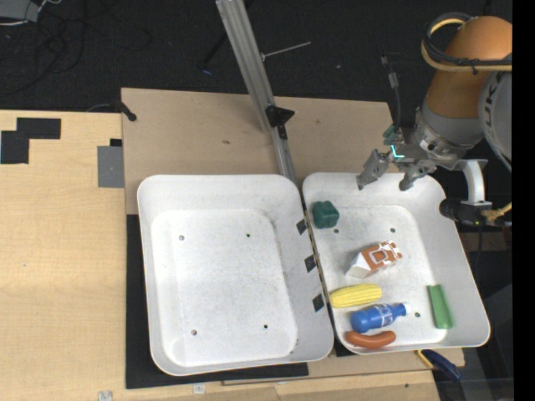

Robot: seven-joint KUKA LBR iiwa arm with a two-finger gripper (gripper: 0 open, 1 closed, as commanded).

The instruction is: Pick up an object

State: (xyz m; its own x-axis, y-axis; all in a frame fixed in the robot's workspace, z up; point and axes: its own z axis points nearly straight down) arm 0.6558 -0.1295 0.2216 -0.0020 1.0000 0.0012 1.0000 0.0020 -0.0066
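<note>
White bin [468, 266]: six objects lie untouched — green block [324, 215] nearest its far-left corner.
Claw [390, 175]: spread wide, empty, above the far edge.
Progress: nothing grasped yet — descent, grip, lift remain.

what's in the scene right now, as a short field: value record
arm: reaches in from the right
gripper: open, holding nothing, over the far edge of the right bin
right bin contents: green block, small carton, corn cob, blue bottle, sausage, green bar
left bin: white, beside the right bin
nearest item to gripper: green block
</note>
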